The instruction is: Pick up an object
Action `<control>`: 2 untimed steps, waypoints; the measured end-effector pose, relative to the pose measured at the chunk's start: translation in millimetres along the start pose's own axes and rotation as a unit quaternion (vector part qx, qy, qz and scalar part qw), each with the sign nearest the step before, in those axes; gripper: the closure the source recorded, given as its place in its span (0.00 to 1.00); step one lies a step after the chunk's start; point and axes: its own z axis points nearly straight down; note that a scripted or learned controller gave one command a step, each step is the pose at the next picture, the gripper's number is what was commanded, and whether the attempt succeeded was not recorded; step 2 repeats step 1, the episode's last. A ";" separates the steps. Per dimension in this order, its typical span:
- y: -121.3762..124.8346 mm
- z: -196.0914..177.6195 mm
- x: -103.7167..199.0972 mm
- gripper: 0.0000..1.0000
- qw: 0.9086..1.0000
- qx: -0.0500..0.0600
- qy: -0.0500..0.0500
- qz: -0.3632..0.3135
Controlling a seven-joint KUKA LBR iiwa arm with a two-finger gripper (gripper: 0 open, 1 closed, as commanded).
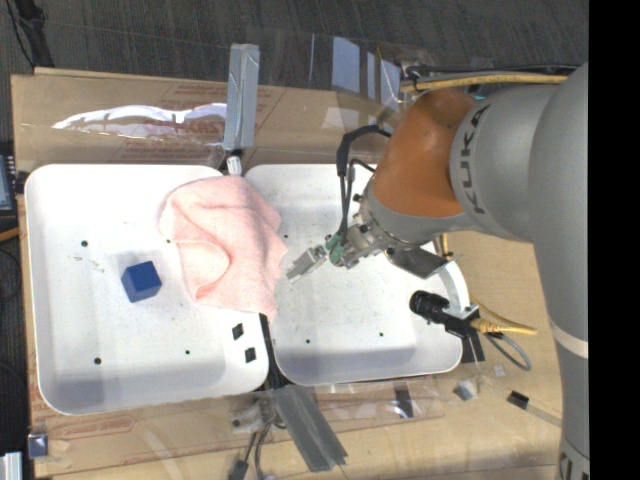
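My pincer point(303, 262) hovers over the right bin point(400, 353), grip state indeterminable, nothing lifted; pink cloth point(225, 238) and blue block point(142, 280) remain.

A crumpled pale pink terry cloth point(225, 238) lies draped over the raised divider where the two shallow white bins point(60, 368) meet. Most of its bulk rests in the left bin's upper right corner; its right edge overhangs into the right bin. A small blue solid cube point(142, 280) sits flat on the left bin's floor, just left of the cloth and apart from it.
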 end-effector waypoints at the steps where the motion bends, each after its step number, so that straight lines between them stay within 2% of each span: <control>1: -28.4 -54.3 17.8 0.00 0.996 0.001 0.000 0.093; 2: -28.4 -54.3 17.8 0.00 0.996 0.001 0.000 0.093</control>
